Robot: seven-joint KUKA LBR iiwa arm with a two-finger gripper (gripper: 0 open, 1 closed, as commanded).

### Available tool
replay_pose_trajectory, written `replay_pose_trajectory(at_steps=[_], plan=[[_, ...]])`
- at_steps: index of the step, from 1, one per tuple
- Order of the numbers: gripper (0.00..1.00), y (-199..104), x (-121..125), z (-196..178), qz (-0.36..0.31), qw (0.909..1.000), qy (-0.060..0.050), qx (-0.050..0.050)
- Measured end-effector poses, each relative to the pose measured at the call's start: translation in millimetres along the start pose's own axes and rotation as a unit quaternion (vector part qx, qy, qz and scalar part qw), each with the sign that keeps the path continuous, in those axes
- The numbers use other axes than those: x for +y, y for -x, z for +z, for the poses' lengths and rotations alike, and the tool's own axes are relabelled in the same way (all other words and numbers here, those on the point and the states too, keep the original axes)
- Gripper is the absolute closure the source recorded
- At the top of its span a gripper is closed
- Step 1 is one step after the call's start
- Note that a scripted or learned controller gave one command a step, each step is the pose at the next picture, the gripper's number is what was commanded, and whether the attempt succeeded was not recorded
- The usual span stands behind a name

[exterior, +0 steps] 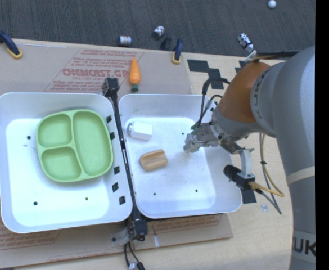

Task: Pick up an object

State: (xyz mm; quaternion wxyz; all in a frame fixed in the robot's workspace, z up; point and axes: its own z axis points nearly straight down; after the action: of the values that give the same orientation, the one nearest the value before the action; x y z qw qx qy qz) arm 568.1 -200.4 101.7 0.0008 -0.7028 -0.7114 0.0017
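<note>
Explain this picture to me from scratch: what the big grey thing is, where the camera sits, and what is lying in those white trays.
One camera looks down at a slant on a bench. The grey machine with the orange band is a robot arm reaching in from the right; its job is to pick up an object. Its tool sits low in the right bin, with nothing visibly held. That bin holds a brown bread-roll-like piece and a small white block. The left bin holds a green divided plate. An orange carrot-shaped toy lies on the cardboard behind the bins.

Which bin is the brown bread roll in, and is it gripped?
Right bin. The roll lies on its floor, apart from the gripper, beside a white block.
</note>
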Motion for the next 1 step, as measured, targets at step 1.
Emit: replay_pose_trajectory(at_steps=[1], plan=[[0.0,0.0,-0.1,0.1,-0.001,1.0,0.0,0.0]])
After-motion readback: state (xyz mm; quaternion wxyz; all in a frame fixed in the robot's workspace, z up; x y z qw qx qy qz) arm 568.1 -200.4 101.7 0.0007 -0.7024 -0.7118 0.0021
